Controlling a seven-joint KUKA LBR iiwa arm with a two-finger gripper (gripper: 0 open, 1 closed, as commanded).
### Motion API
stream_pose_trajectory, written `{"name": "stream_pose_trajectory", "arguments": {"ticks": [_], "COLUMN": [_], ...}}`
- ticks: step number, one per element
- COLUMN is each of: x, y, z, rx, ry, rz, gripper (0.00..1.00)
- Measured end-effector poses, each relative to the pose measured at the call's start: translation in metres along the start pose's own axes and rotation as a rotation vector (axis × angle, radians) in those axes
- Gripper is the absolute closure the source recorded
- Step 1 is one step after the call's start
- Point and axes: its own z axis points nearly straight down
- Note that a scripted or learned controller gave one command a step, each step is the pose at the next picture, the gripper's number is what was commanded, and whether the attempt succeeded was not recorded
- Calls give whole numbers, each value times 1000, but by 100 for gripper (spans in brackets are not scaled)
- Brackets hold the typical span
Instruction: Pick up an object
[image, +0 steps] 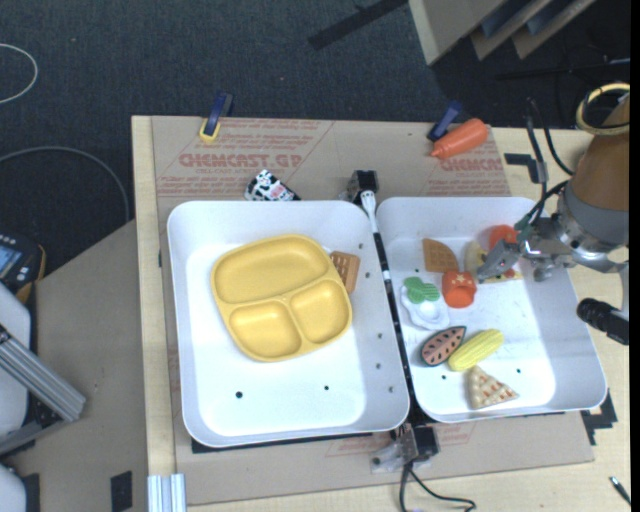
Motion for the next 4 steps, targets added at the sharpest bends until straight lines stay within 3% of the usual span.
{"name": "stream_pose_trajectory", "arguments": {"ticks": [2,3,4], "x": [-2,-2,4], "y": [8,9,7], "z": [87,75,13], "rx": [-5,-8,-13], "ry": [-1,-3,-5], "rz": [1,1,-1], "gripper": [0,100,100]}}
